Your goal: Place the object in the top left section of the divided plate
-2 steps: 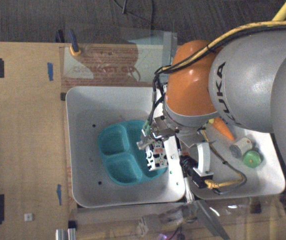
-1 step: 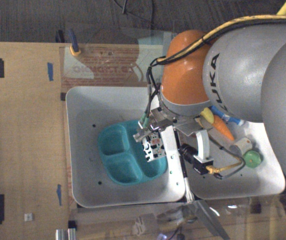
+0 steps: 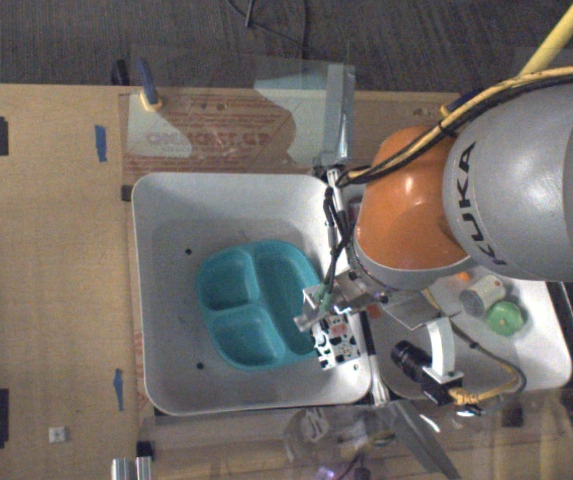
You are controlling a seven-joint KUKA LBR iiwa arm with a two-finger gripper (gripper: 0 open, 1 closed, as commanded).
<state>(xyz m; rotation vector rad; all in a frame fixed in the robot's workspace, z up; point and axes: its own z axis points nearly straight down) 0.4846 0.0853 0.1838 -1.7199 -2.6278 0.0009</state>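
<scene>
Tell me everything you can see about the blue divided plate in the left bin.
The divided plate is teal blue, looks like smooth plastic, and has rounded corners. Raised ridges split it into sections: two show clearly on its left side, one above the other, and a third lies to the right, partly covered by the gripper. It lies flat on the floor of the left white bin, near the middle. The visible sections hold nothing.

The teal divided plate (image 3: 251, 303) lies flat in the left white bin (image 3: 166, 228), its three sections showing nothing inside. Its right edge sits just beneath the hand (image 3: 328, 330), which hangs over it.
</scene>
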